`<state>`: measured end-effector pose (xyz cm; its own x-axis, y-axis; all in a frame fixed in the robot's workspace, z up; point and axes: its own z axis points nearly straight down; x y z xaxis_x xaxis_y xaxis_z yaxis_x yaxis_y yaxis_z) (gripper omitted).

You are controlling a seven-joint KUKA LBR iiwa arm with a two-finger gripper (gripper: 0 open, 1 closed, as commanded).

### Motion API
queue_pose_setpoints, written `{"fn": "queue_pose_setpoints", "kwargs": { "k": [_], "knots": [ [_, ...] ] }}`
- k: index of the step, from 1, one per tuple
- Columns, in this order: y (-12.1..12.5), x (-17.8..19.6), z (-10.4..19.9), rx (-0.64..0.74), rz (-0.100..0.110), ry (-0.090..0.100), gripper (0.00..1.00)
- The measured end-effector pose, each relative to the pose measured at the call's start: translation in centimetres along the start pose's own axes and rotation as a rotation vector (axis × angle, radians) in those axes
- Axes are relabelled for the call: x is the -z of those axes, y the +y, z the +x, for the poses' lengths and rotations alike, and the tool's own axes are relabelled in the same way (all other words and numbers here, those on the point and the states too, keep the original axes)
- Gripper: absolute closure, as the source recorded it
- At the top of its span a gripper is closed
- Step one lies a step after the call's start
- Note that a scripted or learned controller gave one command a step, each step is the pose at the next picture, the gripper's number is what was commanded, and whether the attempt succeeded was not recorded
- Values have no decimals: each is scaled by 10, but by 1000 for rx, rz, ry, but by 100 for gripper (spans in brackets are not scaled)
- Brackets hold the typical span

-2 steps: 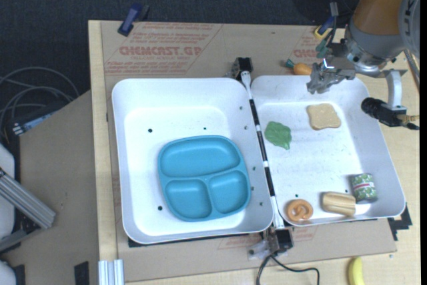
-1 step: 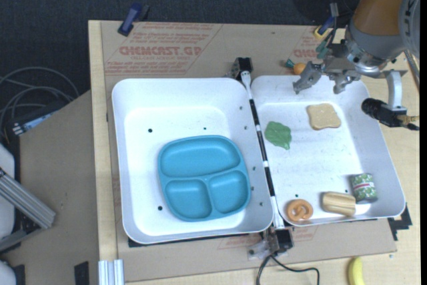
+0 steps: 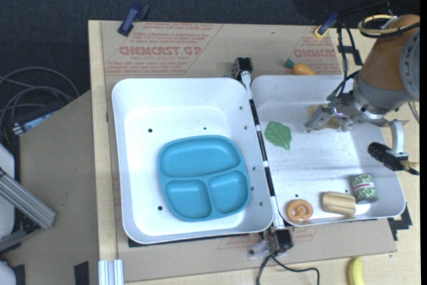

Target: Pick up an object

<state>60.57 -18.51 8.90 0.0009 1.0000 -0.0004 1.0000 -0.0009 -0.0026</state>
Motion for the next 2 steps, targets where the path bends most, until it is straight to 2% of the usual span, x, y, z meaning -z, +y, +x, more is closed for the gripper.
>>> {"fn": "queue_pose_setpoints", "kwargs": {
  "k": [1, 2],
  "knots": [
    [44, -3, 30, 3, -8, -1, 0],
    [45, 10, 29, 4, -13, -5, 100]
  ]
}}
